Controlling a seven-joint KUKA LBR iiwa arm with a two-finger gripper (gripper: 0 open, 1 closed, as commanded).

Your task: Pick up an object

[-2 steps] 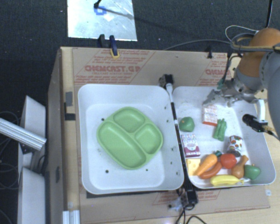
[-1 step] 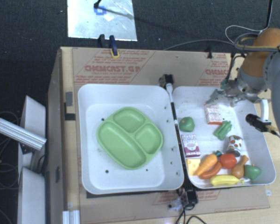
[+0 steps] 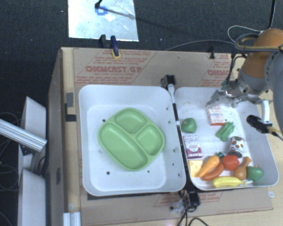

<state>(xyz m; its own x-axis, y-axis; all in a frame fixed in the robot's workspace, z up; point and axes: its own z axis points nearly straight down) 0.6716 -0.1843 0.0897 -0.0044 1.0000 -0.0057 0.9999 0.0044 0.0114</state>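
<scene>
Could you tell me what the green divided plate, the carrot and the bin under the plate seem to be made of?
Green divided plate: likely moulded plastic, matte; uniform pale green with soft rounded compartment edges.
Carrot: probably toy plastic; evenly bright orange and smooth, with a slight sheen.
Left bin: looks like thin formed plastic, white and semi-gloss, with rounded corners and a raised rim; the exact material is open.

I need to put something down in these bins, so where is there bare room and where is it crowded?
Left bin: bare floor rings the green divided plate, widest along the left wall. Right bin: open patch at the top left, above the green ball. Its lower half is crowded around the carrot and banana.
</scene>
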